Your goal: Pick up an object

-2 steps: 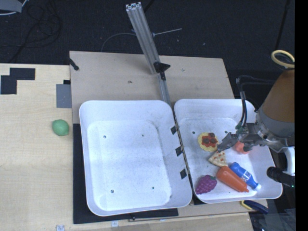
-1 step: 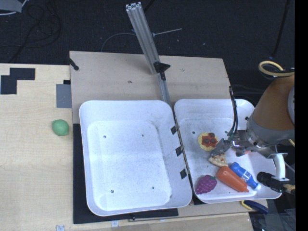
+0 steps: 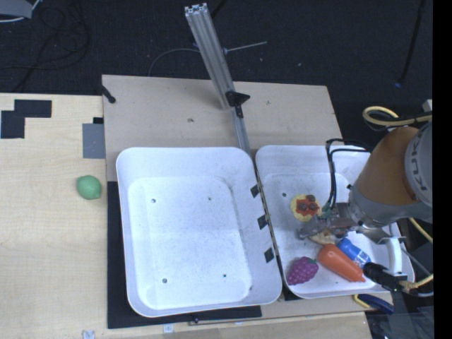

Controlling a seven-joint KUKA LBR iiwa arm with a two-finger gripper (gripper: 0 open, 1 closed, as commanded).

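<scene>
Two shallow white bins are set side by side on the bench, and all the action is packed into the right bin (image 3: 282, 162). The arm (image 3: 392, 171) is reached in from the right, with its orange band seen above the wrist, and the gripper (image 3: 316, 229) is lowered down among the objects near that bin's middle. Whether the fingers are spread or pressed together can't be told, since the tip is pretty much lost in clutter and shadow, and nothing is clearly seen pinched there.

A small yellow toy with red spots (image 3: 306, 205) is found just on the far side of the gripper. An orange carrot (image 3: 340, 261) is laid at a slant on the near side, with a blue and white object (image 3: 352, 249) just beside it to the right. A purple bunch of grapes (image 3: 302, 270) is parked by the bin's near left corner.

The left bin (image 3: 185, 228) is placed just beside the right one. A green ball (image 3: 89, 187) is left on the wooden tabletop, well apart to the left. A metal rail (image 3: 214, 54) is seen slanting across the far part of the bench.
</scene>
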